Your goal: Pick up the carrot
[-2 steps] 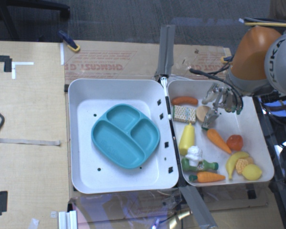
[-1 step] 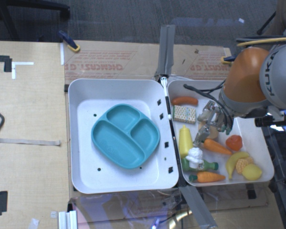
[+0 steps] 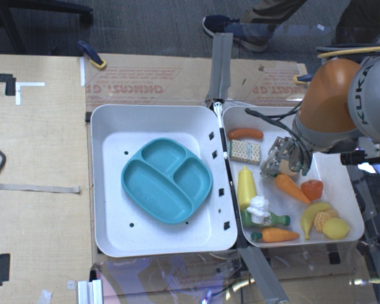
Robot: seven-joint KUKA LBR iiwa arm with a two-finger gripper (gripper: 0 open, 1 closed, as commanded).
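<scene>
Lying in right bin [image 3: 353, 189]: carrot [image 3: 292, 189], near the middle, long axis slanting from upper left to lower right, thick end toward the upper left.
Left bin [image 3: 101, 170]: holds a blue divided plate [image 3: 167, 180], tilted diagonally.
Right bin, other contents: sausage [image 3: 246, 133] and cracker [image 3: 246, 151] near the top left corner; yellow bottle [image 3: 246, 185] along the left wall; green bottle [image 3: 266, 218] and a second carrot [image 3: 278, 235] by the bottom edge; tomato [image 3: 312, 189], banana [image 3: 311, 216], lemon [image 3: 335, 228] at the lower right.
Gripper [image 3: 284, 160]: just above the carrot's upper-left end, close to touching; grip state cannot be told.
</scene>
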